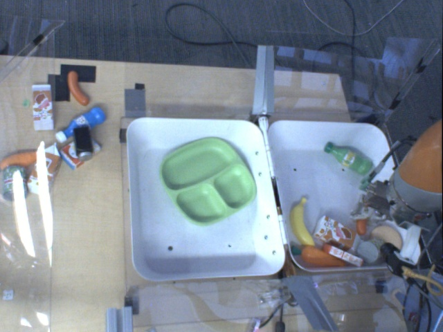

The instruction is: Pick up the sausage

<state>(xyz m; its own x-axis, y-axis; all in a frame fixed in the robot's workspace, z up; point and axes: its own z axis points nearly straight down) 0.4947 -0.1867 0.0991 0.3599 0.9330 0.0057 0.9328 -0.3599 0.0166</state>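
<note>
My arm comes in from the right, orange band at the edge of the view, and my claw [370, 209] sits low over the right bin [304, 140], at its right side among the clutter; whether it is wide or narrow I cannot tell, for the wrist and cables hide it.

The sausage is hard to pin down; inside the right bin I see a small reddish-orange piece [360, 225] just below my claw, and a longer orange thing [320, 256] along the near wall, which may be a carrot; a plain red-orange sausage [78, 88] lies on the desk [90, 213] far to the left, outside both bins and well out of my present reach; I judge the small piece by my claw to be what I am after, though it is too small to be sure.

Around it lie a banana [299, 221], a carton [336, 232], a green bottle [350, 158] near the far wall; the left bin [149, 254] holds a green tray [208, 178].

As for progress: I judge the approach made and the descent near its end; nothing shows as lifted; the grasp itself, the closing and the raising clear of the bin are all left to do; the crowding of carton and other bits may spoil the grip.
</note>
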